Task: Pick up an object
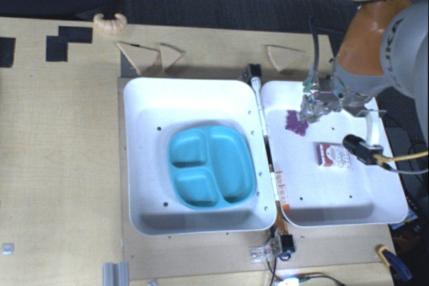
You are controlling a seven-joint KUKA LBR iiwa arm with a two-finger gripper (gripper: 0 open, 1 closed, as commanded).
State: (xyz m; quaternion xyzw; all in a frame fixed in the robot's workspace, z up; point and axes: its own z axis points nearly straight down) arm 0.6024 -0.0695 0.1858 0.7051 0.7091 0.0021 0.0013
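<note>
The small crumpled purple object (295, 122) lies just beside my pincer (314, 108), toward the view's lower left, the pincer's spread I cannot tell.

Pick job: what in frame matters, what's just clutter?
In play:
- tool, over the right bin
- purple piece next to the tool, the likeliest target
- red-and-white packet, same bin

Just lying about:
- blue divided plate in the left bin

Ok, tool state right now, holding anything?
The tool: open or shut cannot be told; it is above the right bin, next to a purple object.
</note>
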